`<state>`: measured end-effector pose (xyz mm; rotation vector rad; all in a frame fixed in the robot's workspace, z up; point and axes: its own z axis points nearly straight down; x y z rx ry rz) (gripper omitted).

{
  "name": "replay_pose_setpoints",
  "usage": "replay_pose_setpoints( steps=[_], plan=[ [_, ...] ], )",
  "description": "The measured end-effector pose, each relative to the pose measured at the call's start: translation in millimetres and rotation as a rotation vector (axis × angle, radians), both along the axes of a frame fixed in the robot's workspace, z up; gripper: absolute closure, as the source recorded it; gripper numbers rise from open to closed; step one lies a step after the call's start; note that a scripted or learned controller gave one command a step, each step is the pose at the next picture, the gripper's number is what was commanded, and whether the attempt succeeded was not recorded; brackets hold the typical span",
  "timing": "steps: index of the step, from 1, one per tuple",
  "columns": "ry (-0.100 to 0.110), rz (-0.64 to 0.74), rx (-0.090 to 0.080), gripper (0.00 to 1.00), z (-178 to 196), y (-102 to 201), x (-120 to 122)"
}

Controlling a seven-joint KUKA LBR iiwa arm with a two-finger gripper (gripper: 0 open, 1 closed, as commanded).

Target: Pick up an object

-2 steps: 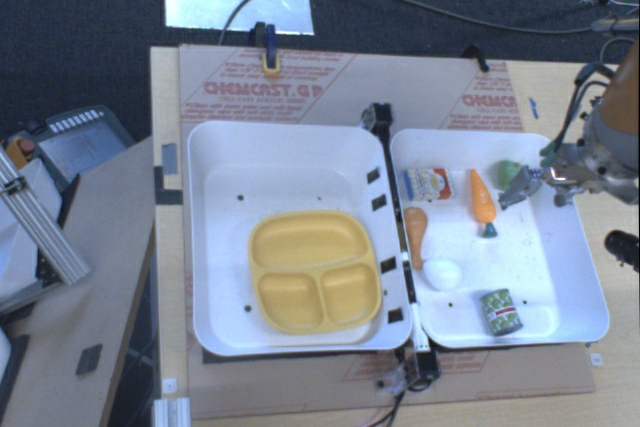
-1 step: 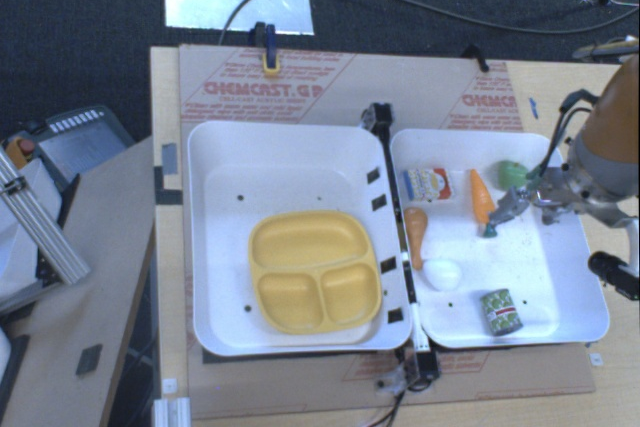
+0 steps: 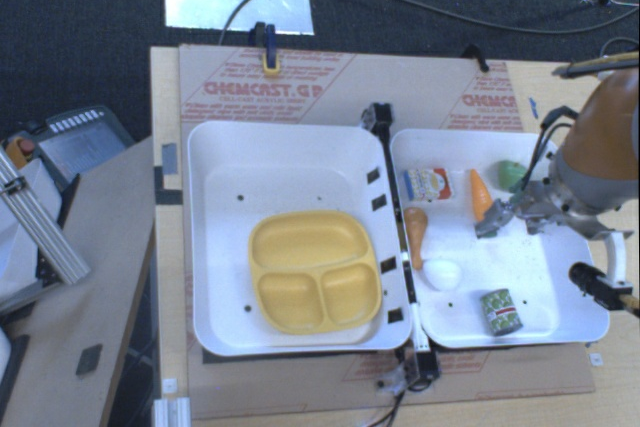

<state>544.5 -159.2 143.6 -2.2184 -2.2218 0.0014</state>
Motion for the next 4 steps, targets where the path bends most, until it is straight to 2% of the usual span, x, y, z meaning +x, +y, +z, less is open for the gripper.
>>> replay_pose_setpoints(
  steps=[1, 3, 4],
  plan=[
    [-0.005, 0.000, -0.002, 1.00, 13, -1, 1],
    [-0.010, 0.002, -0.004, 1.00, 135, -10, 6],
    [-0.006, 0.003, -0.002, 1.00, 151, -10, 7]
  ],
)
